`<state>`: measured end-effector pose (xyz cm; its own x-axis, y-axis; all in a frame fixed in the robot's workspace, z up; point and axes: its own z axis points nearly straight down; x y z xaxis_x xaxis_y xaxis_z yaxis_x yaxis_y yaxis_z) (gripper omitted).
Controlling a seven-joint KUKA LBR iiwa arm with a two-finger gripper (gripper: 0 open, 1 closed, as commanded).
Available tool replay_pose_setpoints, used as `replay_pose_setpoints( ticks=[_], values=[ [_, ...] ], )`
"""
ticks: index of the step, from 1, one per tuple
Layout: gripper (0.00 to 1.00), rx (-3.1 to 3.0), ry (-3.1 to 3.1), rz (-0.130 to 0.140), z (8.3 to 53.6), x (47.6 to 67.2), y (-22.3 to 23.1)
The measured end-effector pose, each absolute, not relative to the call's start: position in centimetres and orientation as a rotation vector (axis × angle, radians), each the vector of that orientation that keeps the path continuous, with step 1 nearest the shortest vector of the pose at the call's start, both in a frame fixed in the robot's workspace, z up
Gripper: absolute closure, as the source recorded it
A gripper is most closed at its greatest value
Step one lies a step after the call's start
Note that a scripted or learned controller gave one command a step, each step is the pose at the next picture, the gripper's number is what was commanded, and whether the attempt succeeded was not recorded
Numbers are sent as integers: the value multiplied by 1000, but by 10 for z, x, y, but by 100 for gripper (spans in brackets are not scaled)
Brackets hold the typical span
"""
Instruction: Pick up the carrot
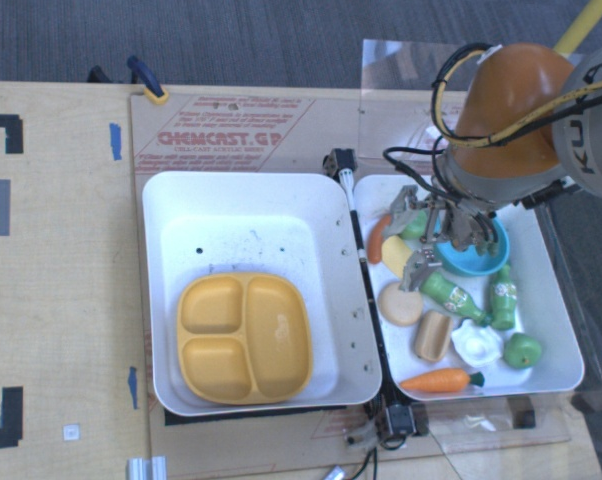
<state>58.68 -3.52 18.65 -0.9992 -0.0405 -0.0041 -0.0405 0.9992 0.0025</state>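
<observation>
1. While the carrot (440, 380) is lying untouched at the near edge of the right bin (561, 313), the pick-up is looking barely begun, with the reach, the grasp and the lift all left to do.
2. Spreading under both bins, the tabletop (61, 268) is carrying a left bin (241, 203) that is holding a yellow divided plate (245, 336).
3. Reaching in from the right, the grey arm with its orange band (516, 93) is hanging over the far half of the right bin, well apart from the carrot.
4. Hovering above a blue bowl (478, 258) and a yellow piece (396, 253), the claw (429, 238) is grasping nothing, its fingers appearing spread.
5. Crowding the space between claw and carrot, a green bottle (453, 298), a tan round (401, 305) and a green apple (522, 349) are likely calling for a careful descent.
</observation>
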Motion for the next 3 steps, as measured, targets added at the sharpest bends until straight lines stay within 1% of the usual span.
replay_pose_setpoints(
  ticks=[1, 2, 3],
  values=[
    [0, -134, 3136, 7, 186, 538, 38],
    [0, 725, 3049, 0, 185, 555, -42],
    [0, 861, 3022, 4, 185, 537, 30]
  ],
)
